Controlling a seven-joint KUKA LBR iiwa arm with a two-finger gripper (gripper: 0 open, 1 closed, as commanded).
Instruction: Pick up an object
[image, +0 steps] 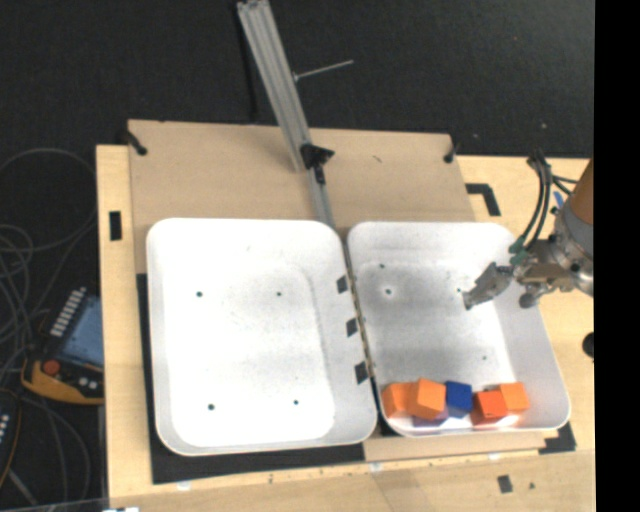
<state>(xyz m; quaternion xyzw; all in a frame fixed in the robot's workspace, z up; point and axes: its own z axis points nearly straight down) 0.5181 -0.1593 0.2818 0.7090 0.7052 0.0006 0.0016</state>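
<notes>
Above the right bin (520, 345), the tool (484, 288) hangs with nothing between its fingers, well apart from the orange and blue blocks (455, 399) crowding the near wall, so it should probably descend over an outer block.

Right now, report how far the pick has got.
Nothing looks done: the orange blocks and the blue block all lie along the near wall of the right-hand shallow white bin. In hand: the two-finger gripper hangs above that bin's far right part, apart from them. Left: descend, grasp, lift.
</notes>
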